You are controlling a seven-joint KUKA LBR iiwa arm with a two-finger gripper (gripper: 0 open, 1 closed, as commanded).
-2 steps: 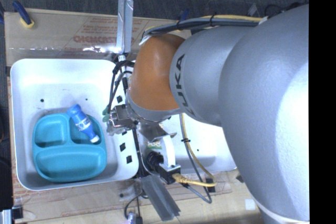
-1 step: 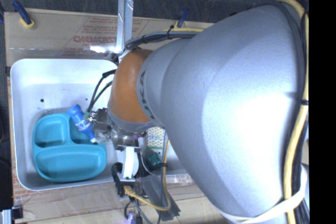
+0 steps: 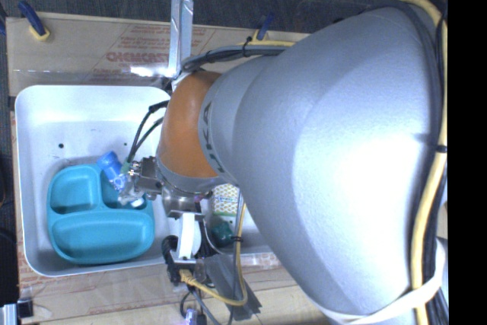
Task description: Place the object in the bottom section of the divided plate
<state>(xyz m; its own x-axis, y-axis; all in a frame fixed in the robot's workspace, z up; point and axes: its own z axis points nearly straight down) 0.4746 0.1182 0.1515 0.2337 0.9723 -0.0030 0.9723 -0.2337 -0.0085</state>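
Cardboard-covered surface (image 3: 91,42) up top, and the grey arm (image 3: 327,164) with its orange band (image 3: 186,125) hogs most of the shot. Left white bin (image 3: 46,106) holds the blue divided plate (image 3: 91,217), its big bottom section bare. A small blue object (image 3: 111,166) sits at the plate's upper right section, right by the gripper (image 3: 133,183). Can't tell how the jaws stand, honestly.
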